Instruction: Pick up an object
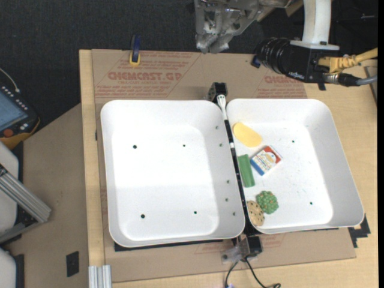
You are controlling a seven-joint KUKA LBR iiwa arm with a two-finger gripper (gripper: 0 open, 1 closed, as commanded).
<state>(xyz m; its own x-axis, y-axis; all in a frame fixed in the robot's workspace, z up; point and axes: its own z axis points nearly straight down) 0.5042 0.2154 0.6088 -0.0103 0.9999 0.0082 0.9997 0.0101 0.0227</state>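
Five objects lie along right bin (336,161) left wall, yellow piece (246,134) rearmost | gripper (211,39) hangs beyond table's (90,161) back edge | we cannot tell finger state | green stick (244,170) runs front-to-back, nearer us than gripper.

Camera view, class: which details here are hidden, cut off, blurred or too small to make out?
- Tool: blurred at the top, so open or shut is unclear.
- Arm: cut off by the top edge.
- Packet: its print is too small to read.
- Cookie: lies against the right bin's near-left wall, its edge partly covered by the green lump.
- Screen: cut by the left edge.
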